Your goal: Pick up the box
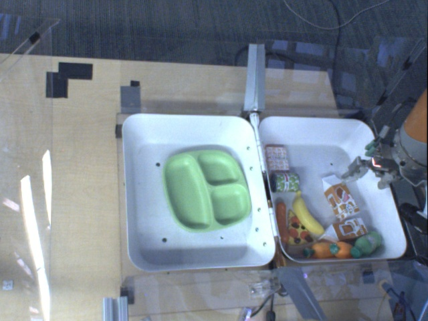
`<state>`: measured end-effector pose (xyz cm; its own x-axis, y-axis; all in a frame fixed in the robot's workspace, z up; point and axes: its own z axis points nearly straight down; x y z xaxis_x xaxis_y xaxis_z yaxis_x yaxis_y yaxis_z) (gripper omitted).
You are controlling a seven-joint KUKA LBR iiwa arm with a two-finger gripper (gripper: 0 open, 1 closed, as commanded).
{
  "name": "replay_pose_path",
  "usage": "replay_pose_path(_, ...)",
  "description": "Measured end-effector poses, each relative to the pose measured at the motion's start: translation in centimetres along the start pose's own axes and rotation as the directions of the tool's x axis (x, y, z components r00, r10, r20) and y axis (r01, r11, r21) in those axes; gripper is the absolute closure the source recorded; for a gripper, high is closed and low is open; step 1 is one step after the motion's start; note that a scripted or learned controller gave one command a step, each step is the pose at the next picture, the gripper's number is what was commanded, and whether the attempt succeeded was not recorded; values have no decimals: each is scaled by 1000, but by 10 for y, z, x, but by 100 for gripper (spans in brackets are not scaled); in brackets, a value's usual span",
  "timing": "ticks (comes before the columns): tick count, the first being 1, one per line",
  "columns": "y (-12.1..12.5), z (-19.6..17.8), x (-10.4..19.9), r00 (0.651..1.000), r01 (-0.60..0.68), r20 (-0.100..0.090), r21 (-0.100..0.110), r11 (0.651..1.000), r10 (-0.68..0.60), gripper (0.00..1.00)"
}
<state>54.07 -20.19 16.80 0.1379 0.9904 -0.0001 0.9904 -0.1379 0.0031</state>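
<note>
The gripper (372, 163) hangs over the right bin's (314, 129) right edge, its fingers spread open with nothing between them. Far to its left, the green divided plate (207, 189) lies in the left bin (140, 179). Closer in, the small patterned box (276, 157) lies flat by the right bin's left wall, with a can (287, 181) and banana (306, 216) below it, and two orange-and-white packets (340, 201) just below-left of the gripper.

Robotics lab: bench (80, 199) w/ two bins (137, 199), loose cable (334, 15).
</note>
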Motion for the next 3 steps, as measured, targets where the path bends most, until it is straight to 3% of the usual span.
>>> replay_pose_path(1, -19, 51, -2, 994, -110, -1, -32, 993, 110, 0)
replay_pose_path(2, -24, 58, -1, 994, -109, -5, -58, 992, 109, 0)
replay_pose_path(3, -31, 59, 1, 941, -337, -21, -53, 940, 337, 0)
